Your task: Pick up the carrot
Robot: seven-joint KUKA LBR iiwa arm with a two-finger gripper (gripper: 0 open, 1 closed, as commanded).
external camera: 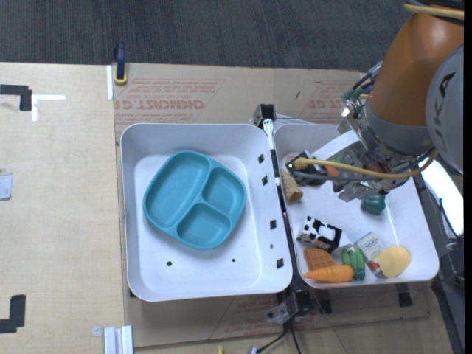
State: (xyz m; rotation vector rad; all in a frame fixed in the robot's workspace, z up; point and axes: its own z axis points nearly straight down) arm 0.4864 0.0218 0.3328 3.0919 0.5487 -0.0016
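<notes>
Your carrot [330, 273] lies at the near edge of the right bin [413, 220], just beside a green vegetable [354, 260]. Gripper [361, 185] hangs over the bin's far middle, well apart from it; you cannot tell its grip. Blue plate [195, 199] sits in the left bin [147, 271].

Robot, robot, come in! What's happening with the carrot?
Gripper low over right bin. Carrot untouched at near edge. Green veggie and orange-brown piece crowd it.
</notes>
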